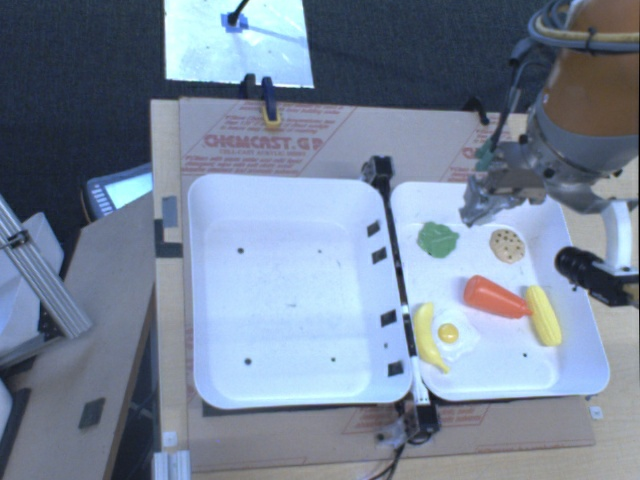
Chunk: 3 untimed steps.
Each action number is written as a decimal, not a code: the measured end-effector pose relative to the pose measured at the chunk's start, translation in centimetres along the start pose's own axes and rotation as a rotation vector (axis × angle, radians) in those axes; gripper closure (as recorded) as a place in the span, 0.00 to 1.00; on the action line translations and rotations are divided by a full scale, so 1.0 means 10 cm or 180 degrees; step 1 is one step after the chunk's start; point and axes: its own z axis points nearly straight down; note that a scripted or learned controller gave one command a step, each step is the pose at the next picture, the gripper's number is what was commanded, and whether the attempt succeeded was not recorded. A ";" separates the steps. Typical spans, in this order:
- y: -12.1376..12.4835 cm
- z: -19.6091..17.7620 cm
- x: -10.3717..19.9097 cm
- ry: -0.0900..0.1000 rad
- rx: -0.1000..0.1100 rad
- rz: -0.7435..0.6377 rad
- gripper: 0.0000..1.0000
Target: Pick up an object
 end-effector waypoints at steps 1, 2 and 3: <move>0.01 -0.11 0.00 -0.0001 -0.0010 -0.0015 1.00; -0.33 0.01 0.23 -0.0010 0.0053 0.0107 1.00; -0.28 -0.82 0.74 -0.0004 0.0020 0.0095 1.00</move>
